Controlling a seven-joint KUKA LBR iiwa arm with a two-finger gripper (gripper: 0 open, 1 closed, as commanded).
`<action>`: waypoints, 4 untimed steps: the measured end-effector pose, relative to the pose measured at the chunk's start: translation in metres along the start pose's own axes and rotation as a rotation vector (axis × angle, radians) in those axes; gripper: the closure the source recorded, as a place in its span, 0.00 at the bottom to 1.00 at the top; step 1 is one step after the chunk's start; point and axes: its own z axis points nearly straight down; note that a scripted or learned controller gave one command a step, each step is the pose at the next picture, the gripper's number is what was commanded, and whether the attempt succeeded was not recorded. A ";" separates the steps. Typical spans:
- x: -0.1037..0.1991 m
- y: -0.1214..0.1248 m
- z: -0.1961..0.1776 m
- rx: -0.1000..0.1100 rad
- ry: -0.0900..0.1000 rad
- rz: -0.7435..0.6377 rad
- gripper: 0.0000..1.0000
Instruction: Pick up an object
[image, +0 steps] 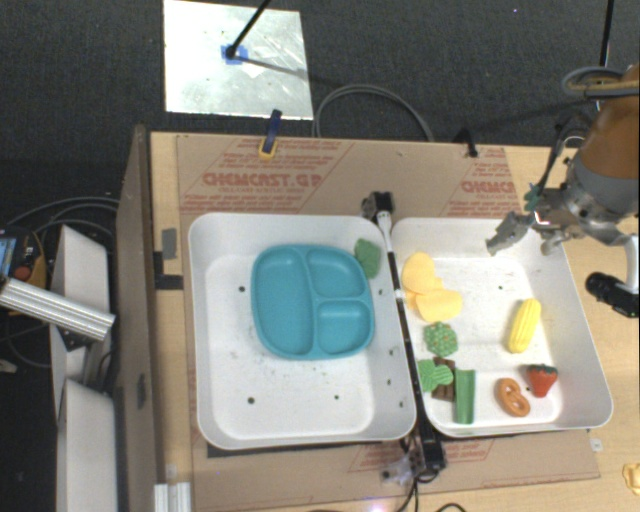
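Note:
The right bin (580, 330) holds several toy foods. Two yellow pieces (420, 270) (440, 304) lie at its left side, with a green broccoli (441, 339) below them. A corn cob (523, 325) sits right of centre. Along the front lie a green cactus-like piece (434, 375), a dark green stick (465, 396), an orange pretzel (512, 397) and a red strawberry (542, 380). My gripper (524, 238) hangs over the bin's far right corner, above and apart from the corn. Its fingers are spread open with nothing between them.
The left bin (225, 400) carries a blue divided plate (312, 300), with a green leaf-like piece (368, 257) at the plate's far right corner. A black clamp (379, 208) sits where the bins meet at the back. A black fitting (612, 292) juts in at the right.

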 end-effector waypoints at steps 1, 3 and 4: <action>-0.046 -0.045 0.051 0.021 0.006 0.007 0.00; -0.050 -0.053 0.136 0.015 0.005 0.002 1.00; -0.010 0.060 0.147 0.042 0.007 -0.009 1.00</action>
